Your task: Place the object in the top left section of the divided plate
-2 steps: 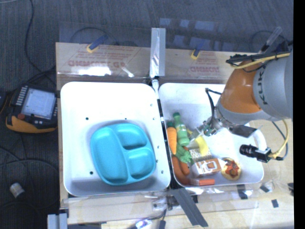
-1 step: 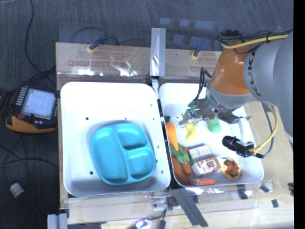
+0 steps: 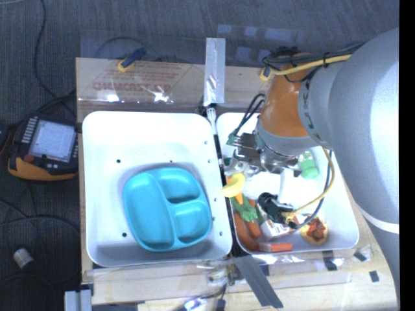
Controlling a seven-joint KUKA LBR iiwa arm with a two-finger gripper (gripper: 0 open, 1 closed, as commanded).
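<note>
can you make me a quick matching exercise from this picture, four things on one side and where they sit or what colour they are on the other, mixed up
Things:
1. divided plate
2. gripper
3. handheld screen unit
4. green toy

Places or colours:
A. on the floor, left of the bench
B. blue, lying in the left bin
C. over the right bin, near the divider between the bins
D. in the right bin, beside the arm's wrist on its right

Pairs: 1-B, 2-C, 3-A, 4-D

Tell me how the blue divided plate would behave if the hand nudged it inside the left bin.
The blue divided plate looks like rigid moulded plastic, so it would probably slide whole, not flex. It lies flat on the smooth left bin floor, so tipping seems unlikely.
</note>
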